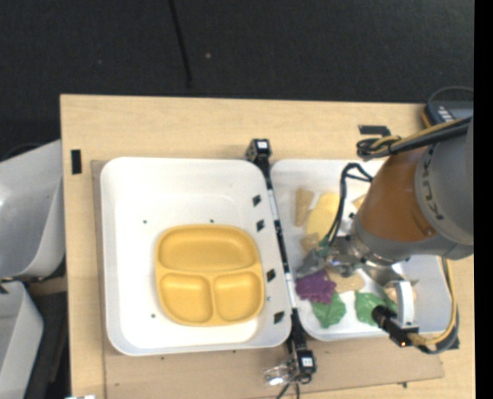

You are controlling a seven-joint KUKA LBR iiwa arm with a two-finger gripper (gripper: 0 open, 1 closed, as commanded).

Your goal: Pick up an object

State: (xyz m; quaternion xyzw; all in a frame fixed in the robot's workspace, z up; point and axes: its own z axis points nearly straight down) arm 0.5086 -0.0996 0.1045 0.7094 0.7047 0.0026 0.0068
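White plastic bins sit side by side on the tabletop (229,123), and the arm (412,198) hangs over the right bin (433,322), so that's where we see the trouble coming from. Biggest worry: the toys there are bunched tight, so a grab could come up with nothing, or nudge two things at once and drop both. We figure the wrist also blocks a good chunk of that bin from the camera, so anything under it is a mystery. The jaws (333,260) are tucked under the wrist and we honestly can't tell how wide they stand or whether anything is between them.

Contents, big to small: the left bin (130,223) holds one yellow divided tray (209,273), lying flat, well apart from the walls. The right bin has a pale yellow piece (321,214) near the divider with a tan piece (303,204) just beside it, then a purple grape bunch (314,286) touching a green leafy toy (331,311), and another green toy (367,306) near the front. The purple one sits closest to the jaws, so we'd guess it's the target.
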